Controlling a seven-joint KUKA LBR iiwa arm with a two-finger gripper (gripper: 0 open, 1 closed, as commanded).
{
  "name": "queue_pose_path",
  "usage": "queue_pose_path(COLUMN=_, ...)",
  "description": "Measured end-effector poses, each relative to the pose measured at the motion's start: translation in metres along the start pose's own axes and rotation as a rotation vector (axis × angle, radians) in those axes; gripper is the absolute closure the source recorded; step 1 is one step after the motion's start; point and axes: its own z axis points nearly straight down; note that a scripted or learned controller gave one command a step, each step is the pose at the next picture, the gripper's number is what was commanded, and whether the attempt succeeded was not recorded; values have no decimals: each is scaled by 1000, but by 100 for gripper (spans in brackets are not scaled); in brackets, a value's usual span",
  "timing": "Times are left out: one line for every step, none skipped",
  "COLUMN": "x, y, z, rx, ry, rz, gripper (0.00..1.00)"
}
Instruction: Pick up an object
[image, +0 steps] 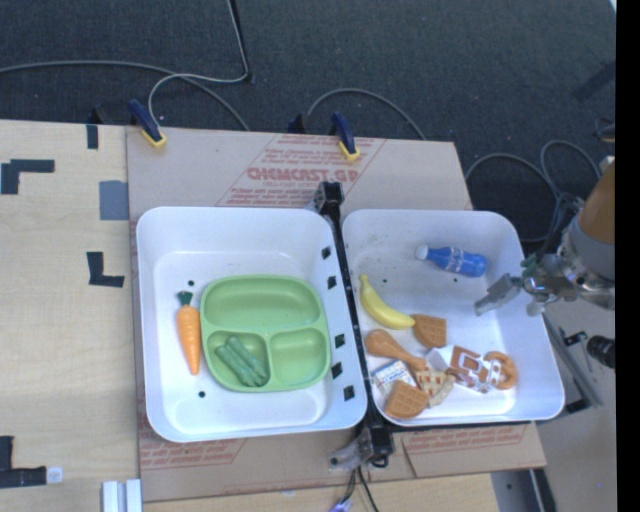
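Cardboard sheet (290, 170) over wood bench (60, 300), dark carpet (400, 50) beyond; claw (512, 288) state unclear.

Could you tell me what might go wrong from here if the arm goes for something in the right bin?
The gripper sits at the right bin's right wall, so a low approach could clip that rim. The banana, drumstick, waffle and pretzel lie packed close together, so a grasp may catch two or nudge neighbours. The blue bottle lies on its side and could roll away.
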Motion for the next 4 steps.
queue_pose_path(x=48, y=63, z=16, rx=-1, ry=0, rz=-1, gripper=0)
queue_pose_path(x=26, y=112, z=104, rx=-5, ry=-3, rz=-2, gripper=0)
queue_pose_path(x=0, y=133, z=94, rx=10, ry=4, rz=0, gripper=0)
queue_pose_path(x=32, y=26, z=105, rx=-3, ry=-2, rz=1, gripper=0)
